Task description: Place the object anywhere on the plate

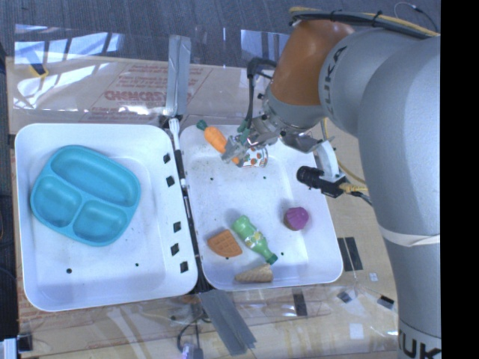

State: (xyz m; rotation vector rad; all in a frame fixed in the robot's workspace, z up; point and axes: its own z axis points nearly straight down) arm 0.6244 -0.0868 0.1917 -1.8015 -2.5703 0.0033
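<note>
Right now I have the gripper (pixel 249 142) low over the far end of the right bin (pixel 318 200), just beside the toy carrot (pixel 216 138). The carrot lies immediately to its left, long axis slanting from its green top at the far left down toward the gripper. I cannot tell what the gripper is doing there. The blue divided plate (pixel 86 194) sits in the left bin (pixel 45 283), well apart to the left.

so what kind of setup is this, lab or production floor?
Most likely a lab test bench for pick-and-place trials. Two white bins sit taped down side by side, a blue divided plate in the left one and toy food in the right, like a carrot and a green bottle.
</note>
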